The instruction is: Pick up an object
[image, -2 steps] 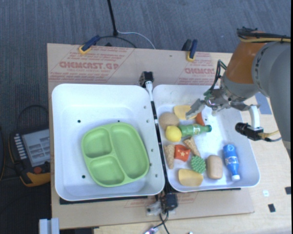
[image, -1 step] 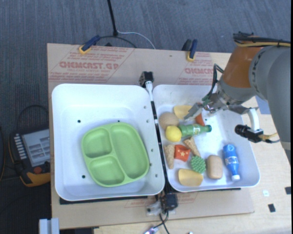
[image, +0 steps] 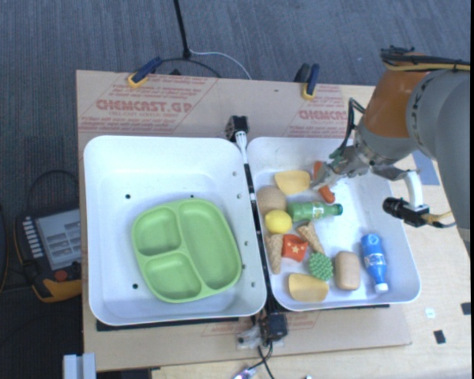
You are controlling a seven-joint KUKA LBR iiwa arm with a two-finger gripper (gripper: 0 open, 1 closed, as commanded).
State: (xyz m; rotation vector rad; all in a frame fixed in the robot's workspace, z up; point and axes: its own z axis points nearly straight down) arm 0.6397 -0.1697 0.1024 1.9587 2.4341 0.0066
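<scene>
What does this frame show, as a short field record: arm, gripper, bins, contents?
arm: reaches in from the right over the right bin
gripper: low at the bin's upper part, beside a small orange piece; grasp unclear
left bin: holds a green divided plate
right bin contents: toy foods, green bottle, blue bottle, lemon

Worktop (image: 142, 105): brown sheet, red lettering, edged by dark carpet. Two shallow white bins side by side on it, touching along middle: left bin (image: 110, 172), right bin (image: 403, 290). Yellow-blue clamps at far edge: one far left (image: 144, 71), one mid-right (image: 307, 84).
</scene>
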